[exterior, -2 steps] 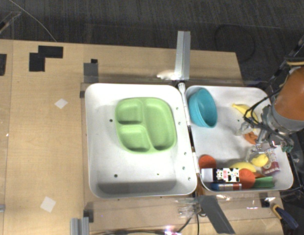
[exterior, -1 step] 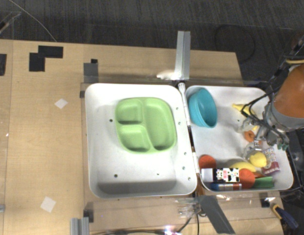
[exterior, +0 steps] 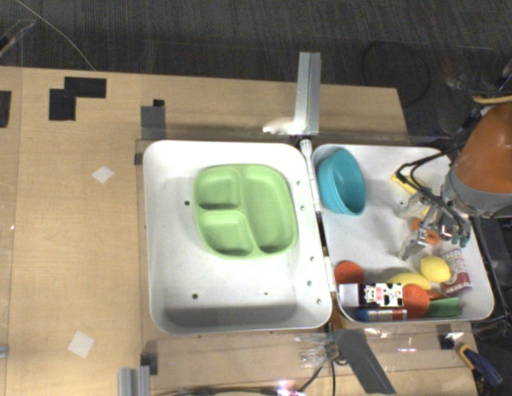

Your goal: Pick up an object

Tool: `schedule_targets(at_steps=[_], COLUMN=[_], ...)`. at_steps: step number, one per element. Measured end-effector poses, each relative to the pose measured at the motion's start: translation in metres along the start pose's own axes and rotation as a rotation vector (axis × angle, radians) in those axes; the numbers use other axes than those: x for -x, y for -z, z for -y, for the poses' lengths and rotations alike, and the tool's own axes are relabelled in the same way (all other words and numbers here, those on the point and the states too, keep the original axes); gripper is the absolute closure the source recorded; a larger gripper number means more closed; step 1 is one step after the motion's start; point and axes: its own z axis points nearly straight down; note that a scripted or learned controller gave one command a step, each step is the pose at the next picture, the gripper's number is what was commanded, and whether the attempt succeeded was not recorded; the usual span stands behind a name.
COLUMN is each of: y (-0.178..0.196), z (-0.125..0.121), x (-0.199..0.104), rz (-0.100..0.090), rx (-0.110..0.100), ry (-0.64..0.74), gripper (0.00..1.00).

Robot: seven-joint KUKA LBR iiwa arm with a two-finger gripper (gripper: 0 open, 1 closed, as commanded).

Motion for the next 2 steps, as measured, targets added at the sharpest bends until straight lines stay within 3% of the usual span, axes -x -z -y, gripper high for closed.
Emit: schedule_targets(at_steps=[1, 2], y=[0.015, 0.105], z=[-0.002, -0.067], x=[0.004, 0.041], rz=[0.013, 0.001], rx=[0.000, 0.003], ry=[0.007, -0.200], gripper=[1.00, 1.00])
